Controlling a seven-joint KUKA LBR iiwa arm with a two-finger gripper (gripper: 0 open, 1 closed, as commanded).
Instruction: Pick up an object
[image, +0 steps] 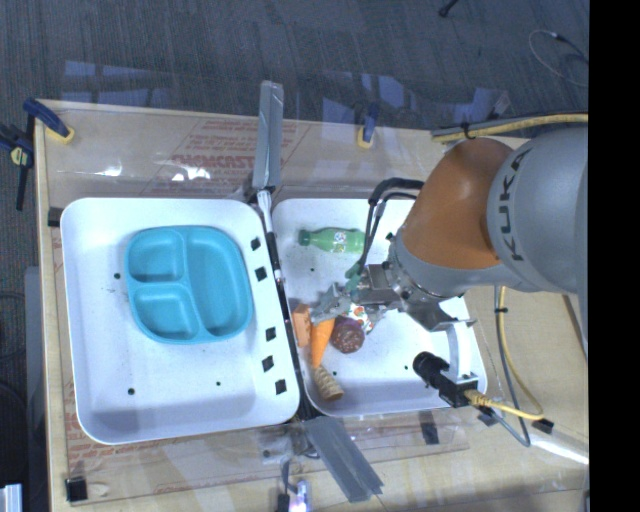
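We see the worktop (150, 150) carrying two shallow white bins side by side. The grey arm (530, 215) with its orange band (455, 215) reaches in from the right and hangs over the right bin (385, 395). The left bin (90, 330) holds a blue divided tray (190, 282), lying flat in its middle.

In the right bin, a green bottle (335, 240) lies on its side near the far wall, apart from the rest. Nearer the bin's left wall we find a cluster: an orange carrot (319, 343), a dark reddish round object (348, 336) just beside it, and a small tan piece (325, 383) closer to the near edge. The tool (345, 298) sits low over this cluster, just above the carrot and the round object. We cannot tell how its tips stand, nor whether anything lies between them.
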